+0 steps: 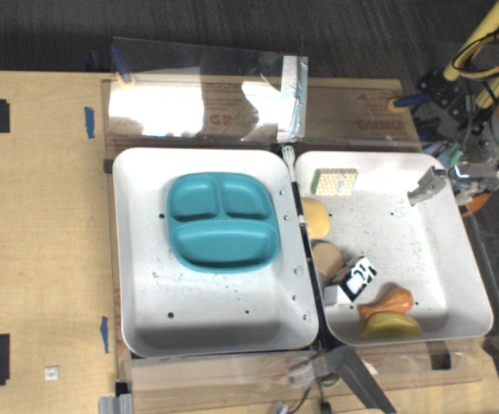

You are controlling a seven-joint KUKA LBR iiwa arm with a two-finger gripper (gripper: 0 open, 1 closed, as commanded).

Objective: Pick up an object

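Two shallow white bins are sitting side by side on the bench. The left bin (137,300) is holding a teal divided tray (223,220), which is lying flat near the bin's middle, its three compartments facing up.

The right bin (439,257) is carrying the loose objects, all of them well apart from the gripper. A small sponge-like block with a green edge (334,182) is lying near the bin's far left corner. Just nearer than it, against the left wall, a yellow rounded object (315,218) is resting, and a tan rounded one (326,258) is lying just beside that. A black-and-white patterned piece (358,279) is touching the tan object. An orange pear-shaped object (389,301) and a yellow-green one (393,323) are lying together by the bin's near wall.

The gripper (426,186) is hanging over the right bin's far right corner, pinching nothing; whether its fingers are spread or pressed together cannot be told.
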